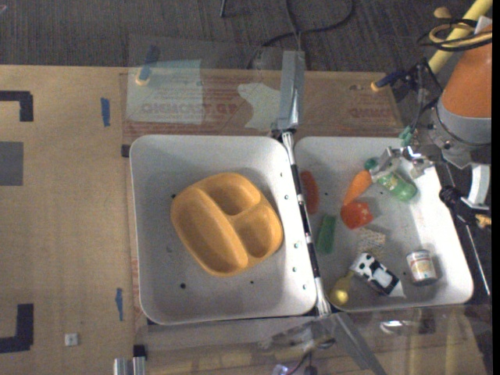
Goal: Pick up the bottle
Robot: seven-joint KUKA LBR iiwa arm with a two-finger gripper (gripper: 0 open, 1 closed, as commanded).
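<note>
Shows the gripper (402, 161) low at the far side of the right bin (453, 287), just above the green bottle (396, 186) lying beside a carrot (358, 186); cannot tell whether spread or closed; bottle seemingly not yet lifted

a robotics lab: taped cardboard bench (62, 209), twin white bins (156, 162), loose cables (316, 6) behind
</note>
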